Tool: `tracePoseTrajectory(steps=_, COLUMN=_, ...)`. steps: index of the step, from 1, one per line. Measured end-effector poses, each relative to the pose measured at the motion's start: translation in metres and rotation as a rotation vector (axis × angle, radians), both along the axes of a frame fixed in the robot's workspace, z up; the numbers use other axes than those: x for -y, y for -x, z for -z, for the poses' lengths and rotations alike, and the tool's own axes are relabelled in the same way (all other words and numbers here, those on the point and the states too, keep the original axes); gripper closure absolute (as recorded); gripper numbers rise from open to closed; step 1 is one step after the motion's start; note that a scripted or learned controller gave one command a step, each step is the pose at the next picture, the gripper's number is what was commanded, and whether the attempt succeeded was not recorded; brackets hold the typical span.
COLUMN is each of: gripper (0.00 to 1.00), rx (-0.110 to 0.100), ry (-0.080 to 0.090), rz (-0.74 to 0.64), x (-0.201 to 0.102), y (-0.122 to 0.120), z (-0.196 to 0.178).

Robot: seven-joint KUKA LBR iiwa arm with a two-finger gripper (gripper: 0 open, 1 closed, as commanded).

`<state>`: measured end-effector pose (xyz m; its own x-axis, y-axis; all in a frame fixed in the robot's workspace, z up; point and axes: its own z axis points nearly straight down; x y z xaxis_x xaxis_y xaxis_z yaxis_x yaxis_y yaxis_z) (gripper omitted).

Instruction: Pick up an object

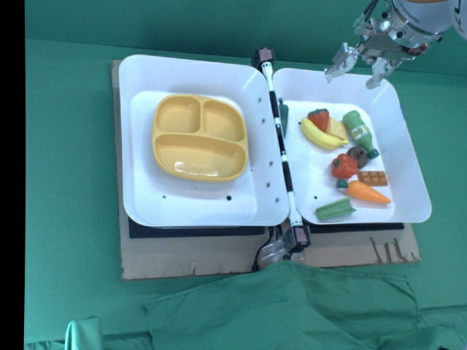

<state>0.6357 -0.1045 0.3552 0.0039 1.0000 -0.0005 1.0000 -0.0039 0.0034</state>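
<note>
Green-clothed bench (66,195) is carrying a brown cardboard sheet (190,261); a dark mat (197,230) is lying on it under two white bins. Left bin (146,203) is sitting at 9 o'clock, right bin (408,188) at 3 o'clock, touching along a center divider. Crumpled green cloth (292,312) is bunching at 6 o'clock.

- The single camera is fixed high above the bench (219,265), looking down at a slant toward 12 o'clock.
- It is far enough to take in both bins: left bin (146,195), right bin (408,195).
</note>
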Motion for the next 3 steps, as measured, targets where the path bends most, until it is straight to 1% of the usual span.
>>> tracePoseTrajectory(steps=1, gripper=0.00, rx=0.000, ry=0.000, rz=0.000, x=0.000, y=0.000, z=0.000)
tracePoseTrajectory(steps=2, gripper=0.00, rx=0.004, ry=0.005, rz=0.002, x=0.050, y=-0.056, z=0.066)
tracePoseTrajectory(steps=3, gripper=1.00, rx=0.010, ry=0.007, rz=0.002, x=0.048, y=-0.055, z=0.048)
